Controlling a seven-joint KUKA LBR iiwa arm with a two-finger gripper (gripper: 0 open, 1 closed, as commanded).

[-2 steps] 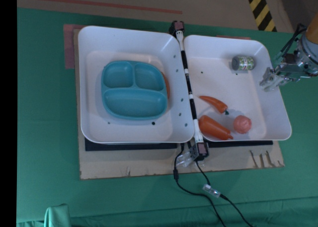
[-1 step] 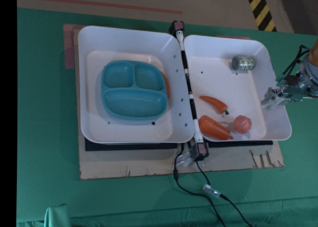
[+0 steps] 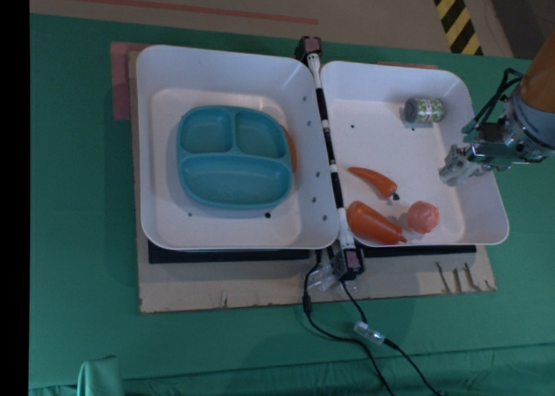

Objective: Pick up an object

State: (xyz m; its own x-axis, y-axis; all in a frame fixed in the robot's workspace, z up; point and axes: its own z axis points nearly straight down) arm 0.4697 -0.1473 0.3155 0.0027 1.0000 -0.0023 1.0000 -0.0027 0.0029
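Reaching in from the right, the arm is cut off by the frame edge, so just its wrist, some cabling and the gripper (image 3: 457, 169) can be seen above the right rim of the right bin (image 3: 486, 231). The fingers blur into one pale lump, and whether they are spread or pressed together cannot be told; no object appears between them.

Inside that bin lie four things, all apart from the gripper. A small can with a green patterned label (image 3: 424, 109) rests on its side near the far edge. A slim orange-red chili pepper (image 3: 374, 180) lies near the middle, its dark stem pointing right. Below it, a thicker orange carrot-like piece (image 3: 374, 223) sits beside the centre divider, its tip meeting a round pinkish fruit (image 3: 422, 216); whether the two truly touch is hard to judge.

The left bin (image 3: 156, 230) holds a teal divided plate (image 3: 232, 157) with three compartments. An orange sliver (image 3: 292, 149) peeks out from behind the plate's right edge, mostly hidden, so its identity is unclear.
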